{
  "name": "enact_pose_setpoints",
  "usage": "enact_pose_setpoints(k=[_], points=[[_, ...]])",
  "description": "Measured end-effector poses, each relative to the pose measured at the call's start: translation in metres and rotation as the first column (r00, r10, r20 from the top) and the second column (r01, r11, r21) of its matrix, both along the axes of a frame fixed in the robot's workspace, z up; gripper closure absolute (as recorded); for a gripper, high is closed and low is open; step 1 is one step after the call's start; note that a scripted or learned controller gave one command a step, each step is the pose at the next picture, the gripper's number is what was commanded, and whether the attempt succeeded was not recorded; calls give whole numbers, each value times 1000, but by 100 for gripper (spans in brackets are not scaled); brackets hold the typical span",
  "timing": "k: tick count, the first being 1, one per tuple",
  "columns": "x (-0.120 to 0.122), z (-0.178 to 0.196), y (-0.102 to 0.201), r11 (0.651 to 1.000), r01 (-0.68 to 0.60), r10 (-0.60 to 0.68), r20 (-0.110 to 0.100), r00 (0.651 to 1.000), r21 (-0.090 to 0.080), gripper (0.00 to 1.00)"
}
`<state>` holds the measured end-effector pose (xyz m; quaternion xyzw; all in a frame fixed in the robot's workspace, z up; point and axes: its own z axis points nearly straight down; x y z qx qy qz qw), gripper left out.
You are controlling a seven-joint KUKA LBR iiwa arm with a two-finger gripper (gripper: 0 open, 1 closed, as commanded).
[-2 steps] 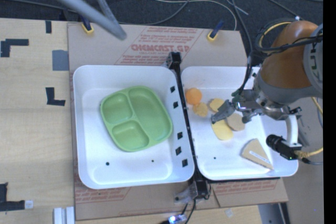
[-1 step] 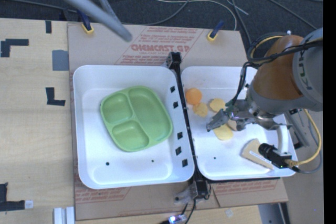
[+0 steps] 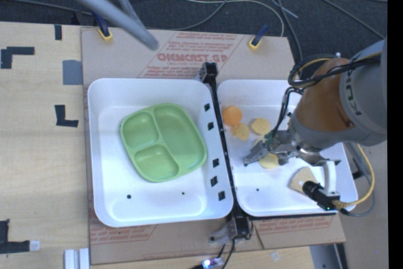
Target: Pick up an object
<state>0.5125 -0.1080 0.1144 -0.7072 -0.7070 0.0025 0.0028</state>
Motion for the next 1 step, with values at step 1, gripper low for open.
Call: enact_pose_setpoints(k=[1], points=[[1, 13, 1, 1000, -2, 2, 3, 1000, 1, 100]])
